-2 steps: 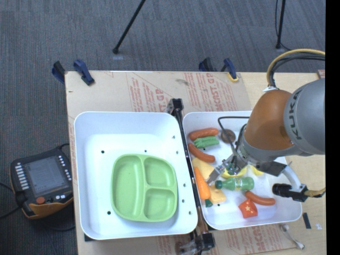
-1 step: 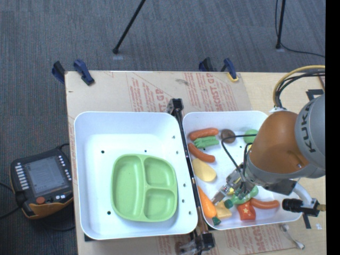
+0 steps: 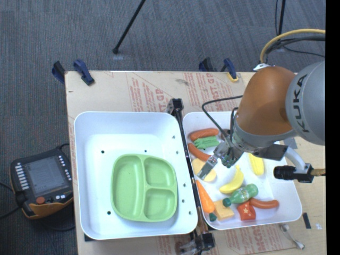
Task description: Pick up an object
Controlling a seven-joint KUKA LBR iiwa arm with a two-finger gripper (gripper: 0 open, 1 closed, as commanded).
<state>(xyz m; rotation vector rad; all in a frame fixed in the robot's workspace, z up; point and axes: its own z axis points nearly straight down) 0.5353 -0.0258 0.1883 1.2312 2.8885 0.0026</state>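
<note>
The gripper (image 3: 214,162) hangs low over the right bin (image 3: 294,206), its metal fingers (image 3: 208,168) pointing toward seven o'clock and standing slightly apart, with nothing between them. Directly under the fingertips lies a pale yellow piece of toy food (image 3: 202,168), touching or nearly touching them; contact cannot be told. At twelve o'clock from the gripper lie a green pod (image 3: 206,142) and an orange-red sausage (image 3: 202,133), with another sausage (image 3: 197,152) at ten o'clock. At five o'clock rest a banana (image 3: 234,184) and a green bottle (image 3: 241,194); at six o'clock a carrot (image 3: 205,196) lies along the bin's left wall. A second yellow piece (image 3: 256,164) sits at three o'clock. In the left bin (image 3: 85,142), well apart at nine o'clock, sits a green divided plate (image 3: 143,187).
</note>
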